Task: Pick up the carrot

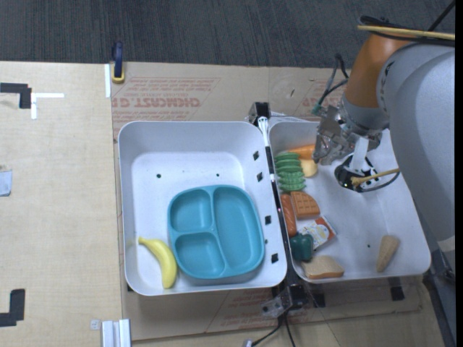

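lying just left of the fingers (pixel 329 150), the carrot (pixel 304 151); finger state can't be told.

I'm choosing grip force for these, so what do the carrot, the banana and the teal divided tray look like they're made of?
The carrot looks like smooth moulded plastic toy food: flat, even orange, though it is partly hidden by the gripper. The banana seems the same: uniform yellow with a slight sheen. The teal divided tray looks like rigid matte plastic, with rounded moulded compartments. None can be confirmed by look alone.

right bin (pixel 405 266): food crowds left wall (centre open)
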Controlling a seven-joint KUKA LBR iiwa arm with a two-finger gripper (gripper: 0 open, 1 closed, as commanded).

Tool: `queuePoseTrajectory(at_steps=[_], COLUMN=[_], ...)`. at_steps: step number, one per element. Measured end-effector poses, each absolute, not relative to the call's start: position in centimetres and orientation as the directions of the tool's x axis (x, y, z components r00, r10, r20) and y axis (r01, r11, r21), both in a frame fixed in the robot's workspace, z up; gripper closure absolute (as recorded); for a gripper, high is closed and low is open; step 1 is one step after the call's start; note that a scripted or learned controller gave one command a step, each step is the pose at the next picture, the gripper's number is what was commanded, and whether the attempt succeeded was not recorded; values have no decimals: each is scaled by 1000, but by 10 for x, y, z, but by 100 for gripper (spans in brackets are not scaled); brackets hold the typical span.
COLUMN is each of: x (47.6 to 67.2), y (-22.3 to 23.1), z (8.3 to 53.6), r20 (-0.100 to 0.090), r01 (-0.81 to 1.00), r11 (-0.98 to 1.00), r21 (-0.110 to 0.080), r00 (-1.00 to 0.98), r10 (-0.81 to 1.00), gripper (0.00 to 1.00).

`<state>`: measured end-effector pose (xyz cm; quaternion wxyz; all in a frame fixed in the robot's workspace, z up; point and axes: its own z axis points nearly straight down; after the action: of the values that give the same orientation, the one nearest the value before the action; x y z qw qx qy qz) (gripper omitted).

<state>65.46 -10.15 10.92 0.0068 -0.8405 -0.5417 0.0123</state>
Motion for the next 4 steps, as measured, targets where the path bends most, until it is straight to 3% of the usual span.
queuePoseTrajectory(at_steps=[1,2,3,4], x=[654,655,655,655], y=[-101,-102,-102,-102], z=[109,118,118,127], r20=[-13,-16,-16,-19], r01=[910,913,913,915], r11=[-413,-408,-407,-403], r21=[-26,-25,-25,-24], r00=[413,408,407,403], r10=[911,913,913,915], gripper=[0,100,0,100])
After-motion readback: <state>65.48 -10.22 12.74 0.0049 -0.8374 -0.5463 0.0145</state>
